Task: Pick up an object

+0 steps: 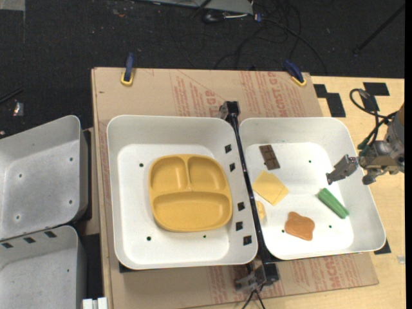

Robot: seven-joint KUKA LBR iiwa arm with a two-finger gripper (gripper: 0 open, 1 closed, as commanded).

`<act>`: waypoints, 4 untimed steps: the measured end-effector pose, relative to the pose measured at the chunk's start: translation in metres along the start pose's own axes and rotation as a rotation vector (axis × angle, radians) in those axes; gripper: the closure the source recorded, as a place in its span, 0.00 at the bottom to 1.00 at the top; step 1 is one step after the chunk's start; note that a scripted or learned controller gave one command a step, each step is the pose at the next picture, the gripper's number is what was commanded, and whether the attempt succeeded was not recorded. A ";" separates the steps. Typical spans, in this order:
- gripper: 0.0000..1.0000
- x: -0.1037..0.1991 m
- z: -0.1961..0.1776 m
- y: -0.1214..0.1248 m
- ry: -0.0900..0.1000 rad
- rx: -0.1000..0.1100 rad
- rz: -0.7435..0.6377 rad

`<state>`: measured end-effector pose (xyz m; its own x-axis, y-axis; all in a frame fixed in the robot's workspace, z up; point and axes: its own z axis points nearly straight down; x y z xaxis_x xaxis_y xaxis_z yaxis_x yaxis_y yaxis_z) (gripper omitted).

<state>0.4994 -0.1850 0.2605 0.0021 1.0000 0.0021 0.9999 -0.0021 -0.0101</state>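
Observation:
The right bin (335,131) holds a brown chocolate bar (269,157), a yellow cheese slice (270,187), a green stick-shaped piece (333,203) and an orange toast-like piece (300,226). My gripper (355,174) hangs over the bin's right side, just above and to the right of the green piece. Its fingers stand open and apart, with nothing between them. The left finger (341,169) points down toward the green piece's upper end.
In the left bin (129,140) lies a yellow divided plate (190,192). A small yellow-orange bit (260,209) sits against the divider between the bins. Cables (364,102) run at the right, and grey trays (38,172) lie to the left of the bench.

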 end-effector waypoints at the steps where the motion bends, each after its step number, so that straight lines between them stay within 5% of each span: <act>1: 0.00 0.000 -0.005 0.002 -0.003 -0.010 -0.003; 4: 0.00 -0.002 0.147 0.010 -0.001 -0.007 -0.001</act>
<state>0.5079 -0.1864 0.1133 0.0015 1.0000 0.0009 1.0000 -0.0015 -0.0028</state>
